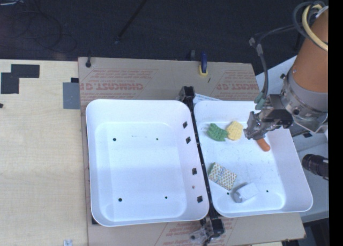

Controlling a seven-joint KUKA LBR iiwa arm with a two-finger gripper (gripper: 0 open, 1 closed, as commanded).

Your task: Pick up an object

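My gripper (256, 130) hangs over the right bin (292, 183), near its upper right part. Just below and to the right of its tip an orange carrot-like piece (264, 144) pokes out, partly hidden by the gripper. A yellow bumpy object (235, 130) lies just left of the gripper, touching a green object (216, 132). Lower in the bin lie a checkered pad (222, 175) and a grey-white object (240, 193).
The left bin (102, 116) sits beside the right one, with a black clip rail (194, 148) between them. Both rest on a cardboard sheet (139, 81). The arm's grey wrist and cables (305, 87) fill the right side.
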